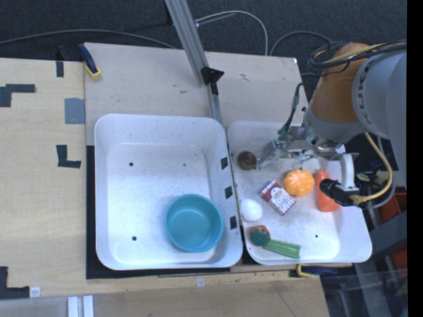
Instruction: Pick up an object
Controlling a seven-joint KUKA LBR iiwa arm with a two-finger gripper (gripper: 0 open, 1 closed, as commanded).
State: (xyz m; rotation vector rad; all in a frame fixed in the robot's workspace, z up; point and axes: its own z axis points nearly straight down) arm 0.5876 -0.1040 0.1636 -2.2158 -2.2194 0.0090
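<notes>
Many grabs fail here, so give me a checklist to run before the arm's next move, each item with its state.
1. Gripper over the right bin: ok.
2. Nearest target, brown ball, lying apart from other items: ok.
3. Object already between the fingers: cannot tell.
4. Orange fruit and red carton packed close together, awkward to grasp singly: not ok.
5. White egg against the bin's left wall, little finger room: not ok.
6. Blue bowl in the left bin, out of the way: ok.

A pale wooden bench (39, 177) with dark tape marks stands on dark carpet (79, 8).
</notes>
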